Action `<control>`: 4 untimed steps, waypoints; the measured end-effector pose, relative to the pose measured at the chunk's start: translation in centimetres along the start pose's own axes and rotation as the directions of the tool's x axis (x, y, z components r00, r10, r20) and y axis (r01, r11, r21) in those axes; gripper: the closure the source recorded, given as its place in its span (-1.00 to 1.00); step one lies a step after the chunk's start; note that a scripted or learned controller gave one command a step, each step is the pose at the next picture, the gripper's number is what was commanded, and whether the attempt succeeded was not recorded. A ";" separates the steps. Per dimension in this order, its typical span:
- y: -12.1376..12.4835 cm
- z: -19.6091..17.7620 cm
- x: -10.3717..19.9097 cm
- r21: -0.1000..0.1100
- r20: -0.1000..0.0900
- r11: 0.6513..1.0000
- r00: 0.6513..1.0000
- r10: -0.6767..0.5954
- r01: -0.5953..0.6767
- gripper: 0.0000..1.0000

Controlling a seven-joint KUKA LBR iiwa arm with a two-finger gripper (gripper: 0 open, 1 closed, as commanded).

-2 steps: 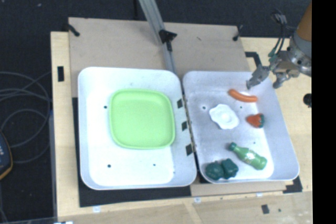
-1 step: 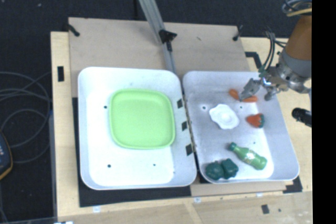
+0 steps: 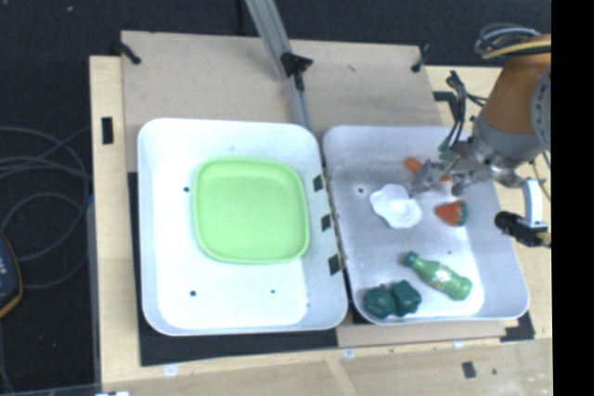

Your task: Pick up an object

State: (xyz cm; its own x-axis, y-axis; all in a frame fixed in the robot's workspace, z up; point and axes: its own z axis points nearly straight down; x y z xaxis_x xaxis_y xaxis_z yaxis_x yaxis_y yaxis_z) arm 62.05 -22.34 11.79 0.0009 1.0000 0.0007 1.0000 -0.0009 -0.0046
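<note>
Though hung low over the far half of the right bin (image 3: 516,292), cannot be read for grip: too dark and tangled at the end effector (image 3: 444,173) to tell spread from pressed together. Nothing seen lifted.

Candidates for the pick, all lying in that bin: small orange piece (image 3: 413,165) just beside the end effector; red object (image 3: 452,213) just below it; white cup-shaped object (image 3: 395,207) near, toward the bin's middle. Farther down, well apart: green bottle (image 3: 438,275) on its side and dark green block (image 3: 392,300) by the near rim. Over in the left bin (image 3: 167,227), only a green plate (image 3: 251,209).

Likely trouble from here:
- Coming down between orange and red and closing on neither, given how tight the cluster is.
- Nudging the orange piece away instead of straddling it, being small and flat.
- Clipping the white object's rim and tipping it.
- Pressing into the bin floor on a shallow target.
</note>
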 end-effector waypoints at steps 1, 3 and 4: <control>0.2 -1.4 -0.1 -0.007 0.001 1.000 1.000 0.000 0.000 1.00; 0.6 -12.8 0.5 -0.010 0.002 1.000 1.000 -0.001 0.001 1.00; -0.4 -11.9 5.8 -0.005 0.000 1.000 1.000 -0.004 0.004 1.00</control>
State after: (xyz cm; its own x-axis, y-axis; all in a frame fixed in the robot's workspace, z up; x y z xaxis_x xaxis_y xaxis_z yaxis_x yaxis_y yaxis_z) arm 61.76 -16.55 23.66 -0.0027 1.0000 0.0002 1.0000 0.0027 0.0004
